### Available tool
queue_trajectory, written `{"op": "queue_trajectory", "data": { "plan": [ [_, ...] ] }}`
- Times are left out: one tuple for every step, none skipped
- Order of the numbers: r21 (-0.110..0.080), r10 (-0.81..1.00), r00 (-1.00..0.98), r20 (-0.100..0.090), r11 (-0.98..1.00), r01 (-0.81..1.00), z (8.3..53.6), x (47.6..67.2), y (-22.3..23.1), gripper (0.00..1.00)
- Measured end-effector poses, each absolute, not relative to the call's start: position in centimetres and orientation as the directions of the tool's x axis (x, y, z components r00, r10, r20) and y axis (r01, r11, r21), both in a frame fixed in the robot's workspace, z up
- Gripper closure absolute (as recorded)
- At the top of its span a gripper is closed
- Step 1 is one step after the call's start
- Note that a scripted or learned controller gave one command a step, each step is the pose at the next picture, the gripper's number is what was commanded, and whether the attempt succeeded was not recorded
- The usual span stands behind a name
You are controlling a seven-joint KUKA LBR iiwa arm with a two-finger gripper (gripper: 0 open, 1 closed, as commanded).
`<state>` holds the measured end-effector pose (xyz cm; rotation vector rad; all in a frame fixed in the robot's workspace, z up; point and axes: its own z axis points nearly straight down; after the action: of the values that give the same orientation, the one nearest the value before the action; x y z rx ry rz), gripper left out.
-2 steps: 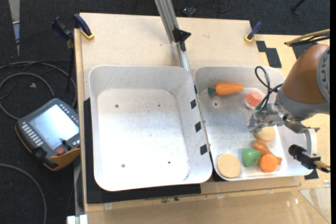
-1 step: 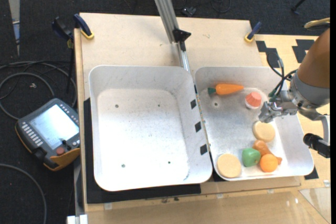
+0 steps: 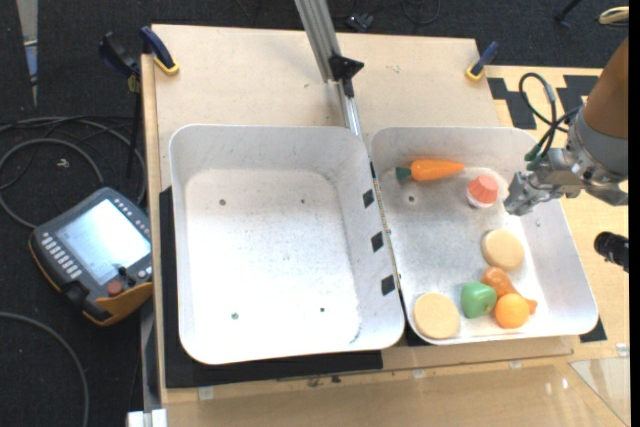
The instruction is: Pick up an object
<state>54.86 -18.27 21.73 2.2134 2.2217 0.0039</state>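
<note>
Nothing is lifted yet — the gripper (image 3: 522, 197) hovers at the right bin's (image 3: 440, 147) right edge, just beside the pink cup (image 3: 483, 190), carrying nothing, its spread too blurred to tell — closing and lifting remain.

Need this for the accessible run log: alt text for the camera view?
A gripper on a grey arm hangs over the right white bin, beside a small pink-topped cup. That bin also holds a toy carrot, two beige rounds, a green piece and an orange ball. The left white bin sits alongside on the bench.
</note>
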Motion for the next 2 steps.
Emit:
{"op": "queue_trajectory", "data": {
  "plan": [
    [0.004,1.000,-0.004,-0.002,0.004,1.000,24.3,55.0,-18.3,1.00],
    [0.002,1.000,-0.007,0.000,0.007,1.000,23.4,56.9,-14.0,1.00]
  ]
}}
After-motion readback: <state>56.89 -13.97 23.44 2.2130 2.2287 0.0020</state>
